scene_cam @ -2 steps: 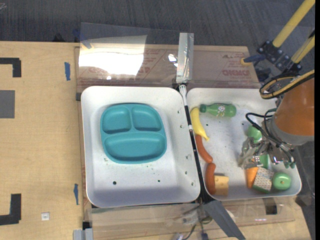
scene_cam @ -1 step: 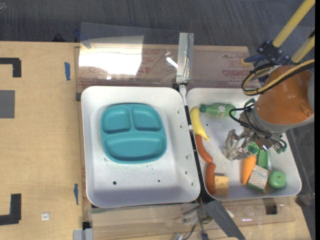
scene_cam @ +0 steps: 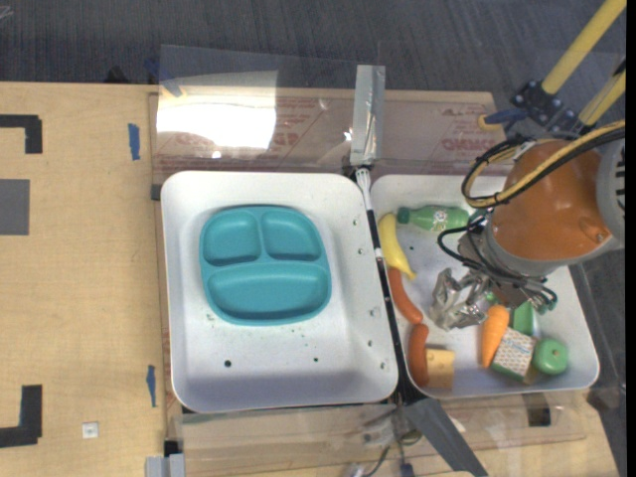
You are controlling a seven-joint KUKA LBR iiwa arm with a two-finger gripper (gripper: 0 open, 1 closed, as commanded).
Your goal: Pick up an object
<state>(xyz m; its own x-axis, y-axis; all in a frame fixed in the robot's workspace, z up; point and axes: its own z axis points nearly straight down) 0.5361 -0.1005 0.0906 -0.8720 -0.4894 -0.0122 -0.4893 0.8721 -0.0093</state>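
Note:
My gripper (scene_cam: 455, 301) hangs low in the middle of the right bin (scene_cam: 581, 371), its metal fingers pointing down-left, under the arm's orange band. Toy food lies around it: a yellow banana (scene_cam: 395, 248) and a green bottle (scene_cam: 434, 217) at the upper left, an orange-red sausage (scene_cam: 404, 296) along the left wall, a carrot (scene_cam: 492, 334) just right of the fingers. A red-and-tan piece (scene_cam: 429, 363), a patterned block (scene_cam: 513, 355) and a green round toy (scene_cam: 551, 357) lie near the front. I see nothing clearly between the fingers.
The left bin (scene_cam: 189, 366) holds a teal divided plate (scene_cam: 265, 264). A clear plastic sheet and a metal post (scene_cam: 366, 117) stand behind the bins. Cables loop above the wrist. Wooden bench surface extends to the left.

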